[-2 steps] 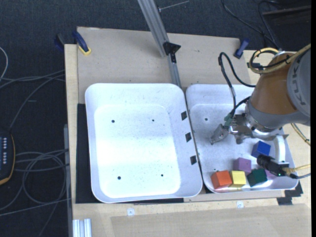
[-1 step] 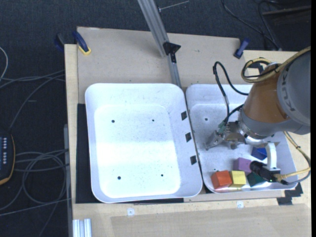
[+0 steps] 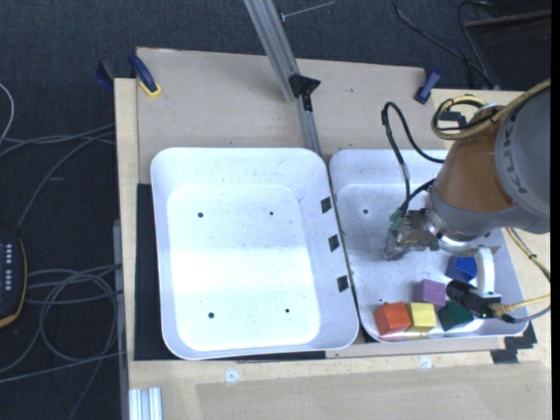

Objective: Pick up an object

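Seen from above: two white bins on a wooden desk point(image 3: 219, 86). Grey arm with orange band reaching into the right bin point(image 3: 367, 191), claw point(image 3: 401, 239) low over bare floor; grip state impossible to tell. Small blocks clustered in that bin's near corner: orange block point(image 3: 394, 317), yellow block point(image 3: 423, 315), purple block point(image 3: 431, 290), green block point(image 3: 454, 315). Best approach, probably: shift toward the cluster, centre over one block, descend straight.

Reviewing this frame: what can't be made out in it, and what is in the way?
- Two-finger gripper in the camera view: too small and dark to read its fingers or any hold.
- Blue block: partly covered by the arm's wrist.
- Dark green block: crossed by a black cable.
- Right white bin: its far right side lies under the grey and orange arm.
- Orange, yellow and purple blocks: clear.
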Available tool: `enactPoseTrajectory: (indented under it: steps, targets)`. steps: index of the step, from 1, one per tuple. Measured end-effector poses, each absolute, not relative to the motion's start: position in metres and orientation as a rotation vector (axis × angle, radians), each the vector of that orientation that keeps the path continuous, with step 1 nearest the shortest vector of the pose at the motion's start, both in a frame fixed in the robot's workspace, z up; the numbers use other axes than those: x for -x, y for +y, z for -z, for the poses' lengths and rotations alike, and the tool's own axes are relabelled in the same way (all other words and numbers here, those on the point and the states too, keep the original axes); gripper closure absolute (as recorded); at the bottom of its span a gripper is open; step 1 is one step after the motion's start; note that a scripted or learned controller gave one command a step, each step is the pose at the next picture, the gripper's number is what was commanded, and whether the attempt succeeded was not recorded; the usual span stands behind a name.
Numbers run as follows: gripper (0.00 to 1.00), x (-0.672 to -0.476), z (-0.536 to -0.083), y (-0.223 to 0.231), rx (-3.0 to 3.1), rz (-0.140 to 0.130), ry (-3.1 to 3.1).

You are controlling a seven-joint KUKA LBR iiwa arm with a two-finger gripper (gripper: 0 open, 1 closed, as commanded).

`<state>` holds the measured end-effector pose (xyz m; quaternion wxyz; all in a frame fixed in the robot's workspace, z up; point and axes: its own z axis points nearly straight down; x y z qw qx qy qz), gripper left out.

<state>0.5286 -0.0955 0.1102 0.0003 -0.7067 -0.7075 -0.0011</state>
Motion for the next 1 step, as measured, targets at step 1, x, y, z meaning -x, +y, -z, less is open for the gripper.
enactPoseTrajectory:
  steps: [1]
  targets:
    - [1.0, -0.5307, -0.174, -0.0988, 2.224, 0.008, -2.228]
